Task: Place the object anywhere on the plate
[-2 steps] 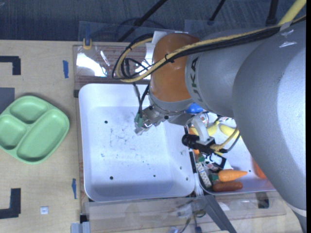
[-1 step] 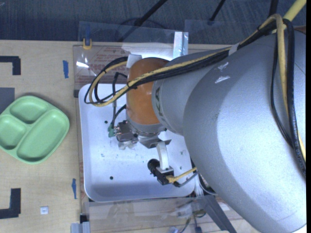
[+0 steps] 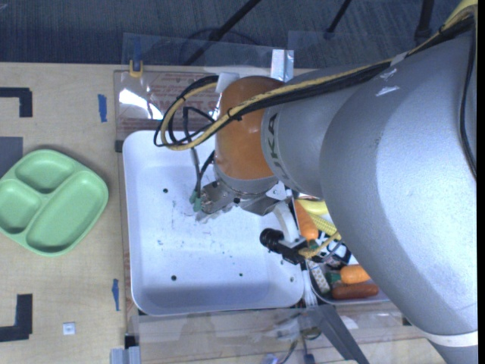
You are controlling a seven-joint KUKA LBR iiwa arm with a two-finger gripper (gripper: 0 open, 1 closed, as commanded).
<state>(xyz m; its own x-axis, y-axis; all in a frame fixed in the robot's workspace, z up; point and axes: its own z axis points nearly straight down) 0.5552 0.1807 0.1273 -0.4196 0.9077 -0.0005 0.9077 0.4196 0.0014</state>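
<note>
Looming arm (image 3: 356,127) hiding right bin's toys (image 3: 345,273), green plate (image 3: 51,201) well apart

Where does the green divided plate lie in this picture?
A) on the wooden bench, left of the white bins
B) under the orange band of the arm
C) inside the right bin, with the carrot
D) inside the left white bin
A: the green plate rests on the wooden bench, outside and left of the left white bin.

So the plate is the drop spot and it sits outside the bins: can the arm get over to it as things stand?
Probably yes: the green plate lies in the open on the bench left of the white bin, with nothing standing between it and the arm.
</note>
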